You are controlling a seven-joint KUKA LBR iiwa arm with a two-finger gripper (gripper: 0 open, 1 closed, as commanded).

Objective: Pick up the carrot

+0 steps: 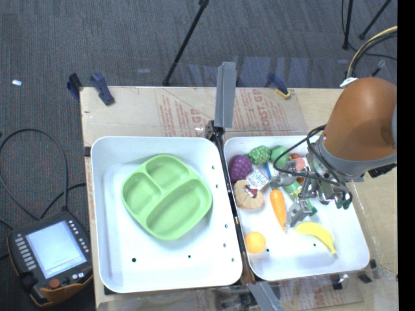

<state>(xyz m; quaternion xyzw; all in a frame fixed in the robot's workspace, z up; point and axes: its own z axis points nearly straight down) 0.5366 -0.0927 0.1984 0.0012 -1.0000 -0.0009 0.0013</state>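
Two bins share the counter, and we hang our tool [299, 211], fingers parted and holding nothing, just right of the carrot [278, 208], presumably lining up a grasp.

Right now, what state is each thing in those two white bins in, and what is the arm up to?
carrot: lying flat in the right bin, not lifted.
banana: lying flat, right of the carrot.
orange: resting near the right bin's front left.
purple cabbage: resting at the back left.
green plate: right way up in the left bin.
gripper: low over the right bin, beside the carrot.
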